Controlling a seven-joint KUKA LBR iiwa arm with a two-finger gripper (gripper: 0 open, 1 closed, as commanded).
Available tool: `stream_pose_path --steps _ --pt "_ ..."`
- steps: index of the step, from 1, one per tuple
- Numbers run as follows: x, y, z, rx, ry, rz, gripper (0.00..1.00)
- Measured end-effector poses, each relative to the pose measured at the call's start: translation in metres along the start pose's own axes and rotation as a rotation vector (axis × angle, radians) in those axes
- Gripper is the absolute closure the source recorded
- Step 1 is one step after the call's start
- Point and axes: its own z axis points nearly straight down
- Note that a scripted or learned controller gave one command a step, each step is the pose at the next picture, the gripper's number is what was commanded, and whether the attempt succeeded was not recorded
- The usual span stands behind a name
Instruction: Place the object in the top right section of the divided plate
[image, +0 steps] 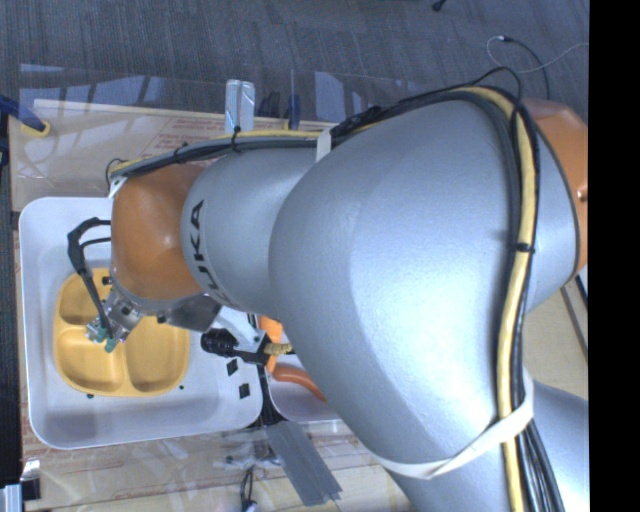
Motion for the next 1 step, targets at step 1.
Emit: stream_pose_path --steps 1 --pt "0.0091 -0.0042 0.0098 0.022 0.02 -0.008 0.0"
